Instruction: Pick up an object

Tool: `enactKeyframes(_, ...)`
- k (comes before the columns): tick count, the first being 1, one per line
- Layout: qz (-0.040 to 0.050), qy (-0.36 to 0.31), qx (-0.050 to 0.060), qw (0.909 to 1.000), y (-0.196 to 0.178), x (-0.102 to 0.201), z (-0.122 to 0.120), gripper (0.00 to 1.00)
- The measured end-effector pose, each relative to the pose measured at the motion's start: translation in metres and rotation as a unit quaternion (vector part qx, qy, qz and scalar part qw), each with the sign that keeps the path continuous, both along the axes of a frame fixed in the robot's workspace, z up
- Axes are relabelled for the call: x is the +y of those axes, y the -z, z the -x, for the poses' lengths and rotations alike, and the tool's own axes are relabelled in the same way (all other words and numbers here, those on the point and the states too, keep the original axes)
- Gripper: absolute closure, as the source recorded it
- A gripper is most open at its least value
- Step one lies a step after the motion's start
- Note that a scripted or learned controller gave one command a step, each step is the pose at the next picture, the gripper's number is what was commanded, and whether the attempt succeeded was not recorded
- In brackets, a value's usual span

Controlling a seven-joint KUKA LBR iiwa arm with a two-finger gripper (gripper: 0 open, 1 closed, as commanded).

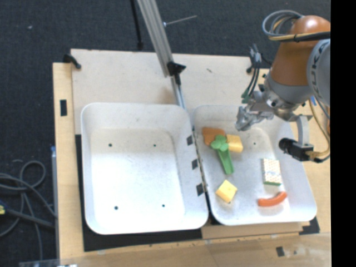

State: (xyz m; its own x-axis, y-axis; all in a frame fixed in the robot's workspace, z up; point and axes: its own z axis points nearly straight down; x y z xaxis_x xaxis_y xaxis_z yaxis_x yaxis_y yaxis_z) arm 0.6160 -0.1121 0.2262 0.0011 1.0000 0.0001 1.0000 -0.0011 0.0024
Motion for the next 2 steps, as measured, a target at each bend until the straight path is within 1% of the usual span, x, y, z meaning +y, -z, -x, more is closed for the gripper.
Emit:
enactKeyframes(1, -0.001, -0.005, 0.001, 1.0, -0.011, 0.059, 0.013, 1.0)
enactKeyframes(2, -0.0003, -0.004, 0.001, 1.0, -0.003, 0.105, 0.026, 1.0)
